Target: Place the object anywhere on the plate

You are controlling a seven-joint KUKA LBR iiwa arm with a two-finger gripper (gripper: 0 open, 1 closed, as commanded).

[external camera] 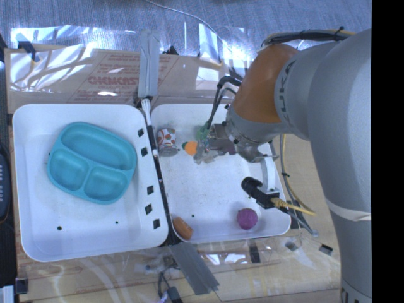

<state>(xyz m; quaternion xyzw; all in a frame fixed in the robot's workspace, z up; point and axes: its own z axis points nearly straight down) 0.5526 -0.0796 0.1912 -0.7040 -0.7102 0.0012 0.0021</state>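
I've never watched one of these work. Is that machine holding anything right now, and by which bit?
It cannot be told. The tool sits low in the right bin, beside a small orange thing, its tip too blurred.

Both bins (pixel 25 188) are seen from one fixed overhead camera, slanted (arm (pixel 315 93) entering from right).

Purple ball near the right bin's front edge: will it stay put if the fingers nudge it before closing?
Probably not. The purple ball looks round and smooth, so it would likely roll on the right bin's flat floor. It looks small, probably light; the nearby front wall might stop it.
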